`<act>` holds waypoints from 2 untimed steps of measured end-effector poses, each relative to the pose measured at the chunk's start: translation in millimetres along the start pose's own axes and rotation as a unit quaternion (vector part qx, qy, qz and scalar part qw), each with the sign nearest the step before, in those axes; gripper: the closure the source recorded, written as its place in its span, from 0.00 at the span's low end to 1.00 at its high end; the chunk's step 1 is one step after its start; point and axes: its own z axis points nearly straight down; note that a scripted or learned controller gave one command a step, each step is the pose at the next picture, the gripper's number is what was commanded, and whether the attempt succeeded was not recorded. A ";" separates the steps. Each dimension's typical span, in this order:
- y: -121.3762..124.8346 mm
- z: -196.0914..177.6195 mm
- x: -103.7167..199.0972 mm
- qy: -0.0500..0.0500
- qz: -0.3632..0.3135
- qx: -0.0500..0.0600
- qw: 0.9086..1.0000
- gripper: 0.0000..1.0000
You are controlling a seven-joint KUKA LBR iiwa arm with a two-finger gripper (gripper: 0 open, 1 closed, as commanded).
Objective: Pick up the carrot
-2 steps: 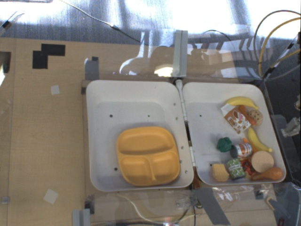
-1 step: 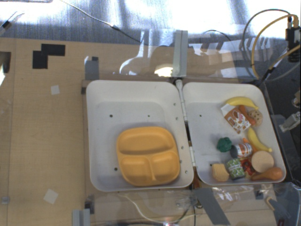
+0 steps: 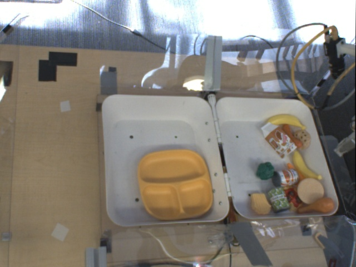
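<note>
Camera view shows the small orange toy carrot [image 3: 293,137] in the right-hand shallow white bin [image 3: 242,149], wedged between a printed carton [image 3: 280,143] and a brown cookie [image 3: 302,136]; it is probably light, stiff and slick, best pinched across its middle, and I cannot tell the hand's state.

Smooth white plastic bins [image 3: 125,149] sit on a matt, wood-grained bench [image 3: 50,166]; the yellow compartment tray [image 3: 174,183] shows a dull plastic sheen, while the toy bananas [image 3: 285,119] beside the carrot [image 3: 293,134] look glossy
</note>
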 end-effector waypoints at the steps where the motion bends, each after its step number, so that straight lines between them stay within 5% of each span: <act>1: -6.6 -8.5 1.3 -0.001 -0.203 0.000 0.979 1.00; 2: 9.5 66.1 2.8 -0.002 -0.350 0.000 0.937 1.00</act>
